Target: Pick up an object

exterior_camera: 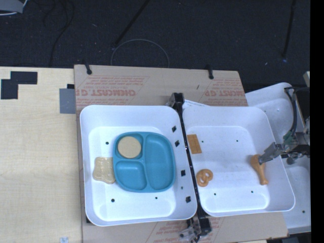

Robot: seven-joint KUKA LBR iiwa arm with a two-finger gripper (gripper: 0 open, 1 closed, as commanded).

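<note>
In the right bin (228,206) lie three things: an orange rectangular cracker (194,144) at the left wall, a small brown pretzel (204,177) below it, and a tan chicken-leg-shaped toy (259,169) at the right side. My gripper (269,154) reaches in over the right rim, and its tip sits right at the upper end of the tan toy. Whether it touches the toy cannot be made out. The left bin (96,135) holds a blue divided plate (152,166) with a round tan biscuit (128,147) in its upper left compartment, and a pale bread piece (104,169) beside the plate.
A black divider clip strip (185,156) runs between the two bins. The bins rest on a cardboard sheet (152,87) over a pale wooden bench (35,161). A white surface with cables (293,120) lies to the right, behind the arm.
</note>
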